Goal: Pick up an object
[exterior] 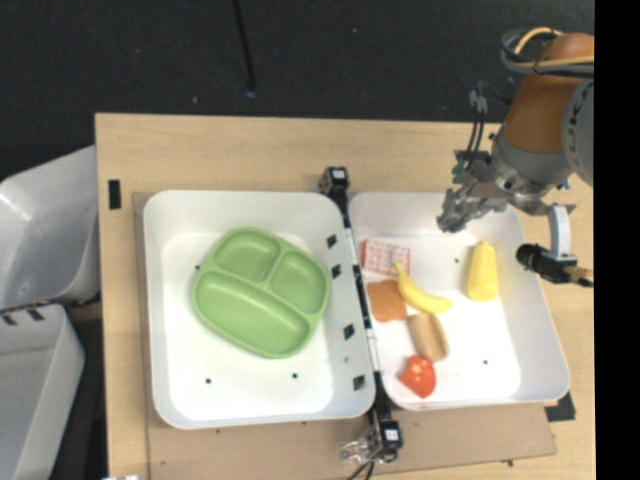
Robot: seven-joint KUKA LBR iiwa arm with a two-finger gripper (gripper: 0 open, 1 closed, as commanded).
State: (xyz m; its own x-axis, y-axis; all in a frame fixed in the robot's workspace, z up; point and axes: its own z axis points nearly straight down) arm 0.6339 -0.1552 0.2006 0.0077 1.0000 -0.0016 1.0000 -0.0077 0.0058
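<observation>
The right bin [505, 368] holds several toy foods: a pale yellow block [482, 270], a banana [418, 290], a red-and-white packet [380, 256], an orange-brown piece [386, 301], a hot dog bun [429, 336] and a red pepper or tomato [419, 376]. My gripper [458, 211] hangs over the bin's far edge, up and left of the yellow block, pointing down. Nothing shows between its fingers.
The left bin [170, 368] holds a green divided plate [262, 290]. A black clamp [333, 180] sits at the far end of the divider between the bins. A white object [40, 228] stands off the bench at the left.
</observation>
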